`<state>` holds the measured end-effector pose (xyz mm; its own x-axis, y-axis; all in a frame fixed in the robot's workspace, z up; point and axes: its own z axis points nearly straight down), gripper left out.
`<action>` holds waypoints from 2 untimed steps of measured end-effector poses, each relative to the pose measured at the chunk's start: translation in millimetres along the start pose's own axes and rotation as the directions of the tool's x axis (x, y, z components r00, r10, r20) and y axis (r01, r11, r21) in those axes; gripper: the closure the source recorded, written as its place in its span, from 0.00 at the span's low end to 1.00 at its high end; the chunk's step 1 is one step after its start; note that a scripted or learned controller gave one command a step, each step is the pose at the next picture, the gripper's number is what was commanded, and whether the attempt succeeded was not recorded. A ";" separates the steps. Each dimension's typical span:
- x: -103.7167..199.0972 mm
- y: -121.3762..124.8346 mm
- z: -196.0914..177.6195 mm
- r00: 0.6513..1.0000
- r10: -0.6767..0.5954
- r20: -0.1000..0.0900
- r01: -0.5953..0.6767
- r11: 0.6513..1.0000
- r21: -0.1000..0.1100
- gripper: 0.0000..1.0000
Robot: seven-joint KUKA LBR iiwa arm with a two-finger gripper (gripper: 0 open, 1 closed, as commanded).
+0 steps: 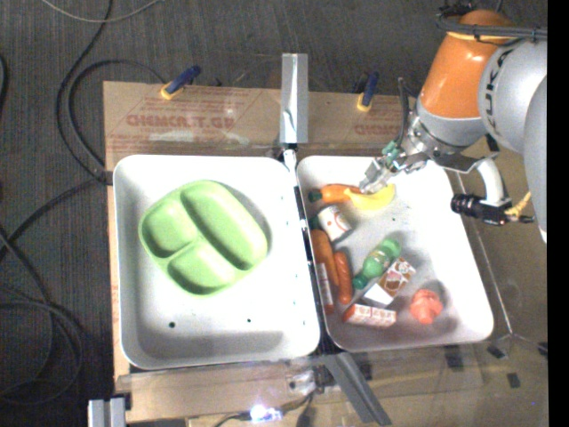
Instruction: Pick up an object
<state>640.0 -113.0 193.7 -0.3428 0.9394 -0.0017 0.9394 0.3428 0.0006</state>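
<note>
With the arm reaching into the right bin (462, 238), gripper (377, 178) touches the banana (375, 199); fingers' opening: cannot tell.

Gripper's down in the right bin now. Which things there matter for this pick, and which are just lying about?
In play:
gripper
yellow banana
orange carrot

Lying about:
green bottle
red ball
sausage
green divided plate
blue clamp

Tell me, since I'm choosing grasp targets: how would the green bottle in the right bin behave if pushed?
The green bottle lies on its side and looks rounded, so it would probably roll. It looks like a small plastic toy, likely light and stiff. The red carton alongside may block it.
</note>
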 end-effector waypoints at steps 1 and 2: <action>-15.0 19.8 12.2 0.991 -0.132 0.002 0.132 0.991 0.002 1.00; -15.0 19.8 12.1 0.991 -0.132 0.002 0.132 0.991 0.002 0.00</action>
<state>663.7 -120.3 181.6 -0.4635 0.8861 -0.0039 0.8861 0.4635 -0.0013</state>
